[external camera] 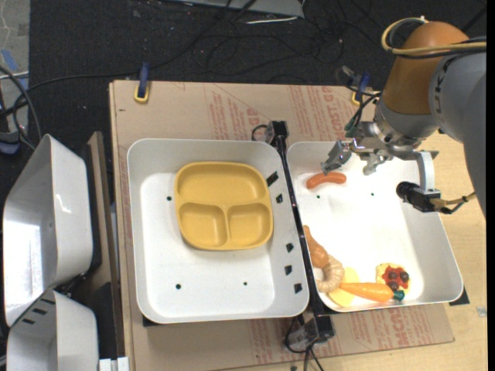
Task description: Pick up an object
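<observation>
My gripper (353, 161) hangs over the far part of the right bin (433, 238), open, with nothing between its fingers. An orange-red sausage (326, 180) lies on the bin floor just below and left of the fingertips, apart from them. Along the bin's near edge lie a tan shrimp-like piece (323, 263), an orange carrot (368, 291) and a small yellow piece with red and dark spots (393, 275). The grey arm with its orange band (418, 76) comes in from the upper right.
The left bin (155, 284) holds a yellow three-part plate (224, 205). A black divider (292, 207) separates the bins. A black fitting (414, 195) juts from the wrist over the right bin. White tubs (42, 215) stand off the bench's left.
</observation>
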Robot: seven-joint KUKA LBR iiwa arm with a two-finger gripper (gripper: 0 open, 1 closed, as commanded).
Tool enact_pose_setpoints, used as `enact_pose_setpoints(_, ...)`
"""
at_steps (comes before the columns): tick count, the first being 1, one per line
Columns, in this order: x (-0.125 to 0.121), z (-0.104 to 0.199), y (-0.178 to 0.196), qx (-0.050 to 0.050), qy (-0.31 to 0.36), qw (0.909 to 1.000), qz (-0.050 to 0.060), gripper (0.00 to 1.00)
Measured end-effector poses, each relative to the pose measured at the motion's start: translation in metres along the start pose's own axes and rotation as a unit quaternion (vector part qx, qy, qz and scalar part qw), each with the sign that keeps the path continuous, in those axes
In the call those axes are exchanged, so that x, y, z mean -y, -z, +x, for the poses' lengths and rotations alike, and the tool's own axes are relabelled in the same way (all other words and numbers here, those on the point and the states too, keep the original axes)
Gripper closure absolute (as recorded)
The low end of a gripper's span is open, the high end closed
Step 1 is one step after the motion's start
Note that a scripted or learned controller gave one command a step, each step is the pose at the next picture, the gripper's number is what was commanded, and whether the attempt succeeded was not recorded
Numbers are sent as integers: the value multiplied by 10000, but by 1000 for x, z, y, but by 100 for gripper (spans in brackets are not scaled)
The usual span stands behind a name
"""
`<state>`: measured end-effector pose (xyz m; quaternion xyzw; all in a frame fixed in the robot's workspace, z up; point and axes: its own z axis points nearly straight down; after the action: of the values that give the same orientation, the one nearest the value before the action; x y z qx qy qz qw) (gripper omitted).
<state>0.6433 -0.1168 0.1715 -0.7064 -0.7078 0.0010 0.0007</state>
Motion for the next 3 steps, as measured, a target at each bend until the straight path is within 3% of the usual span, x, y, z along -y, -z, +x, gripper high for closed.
enact_pose_setpoints(2,2,-9,-80,1,-14,10000,-6,0)
enact_pose_setpoints(3,2,-9,-69,4,-16,10000,-23,100)
